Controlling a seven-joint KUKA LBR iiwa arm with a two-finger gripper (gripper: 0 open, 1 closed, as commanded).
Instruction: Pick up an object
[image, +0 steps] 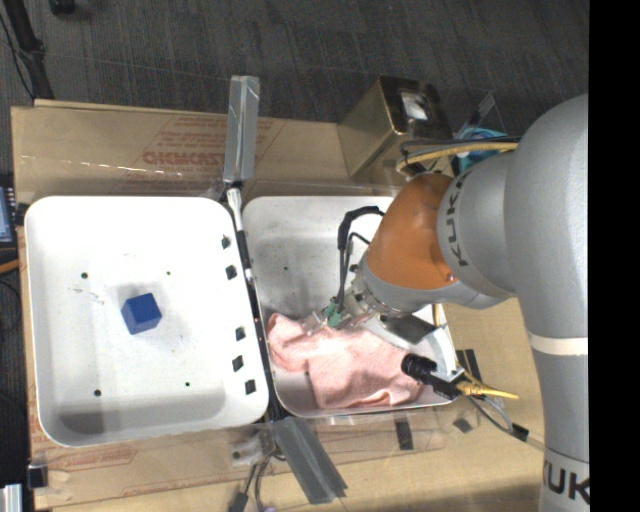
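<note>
Dark grey carpeted floor (300, 40) along the top, seen from above at a slant; below it, a desk (90, 150) faced with brown cardboard and bearing two shallow white bins side by side. In the left bin (60, 230), a small blue cube (141, 312) alone, well apart from every wall. In the right bin (290, 240), a crumpled pink cloth (345, 368) heaped against the near wall and filling most of the lower half. Reaching in from the right, a bulky grey arm (520, 220) with an orange band (410, 245), bent down over the right bin. At its tip, the claw (338, 316), low at the upper edge of the cloth, touching it or just above it (hard to say which from this angle). Impossible to tell the claw's opening from here, or any hold on the cloth. Judging by the folds and the slumped outline: soft, limp, very light, neither fragile nor slippery, likely to drape and trail when raised rather than keep a shape. Best taken by pinching a raised fold near the middle of the heap, not a thin edge lying flat against the bin floor. Underneath, smooth hard white plastic with low walls. Plenty of free room in the upper half of the right bin, much less toward the near wall.
</note>
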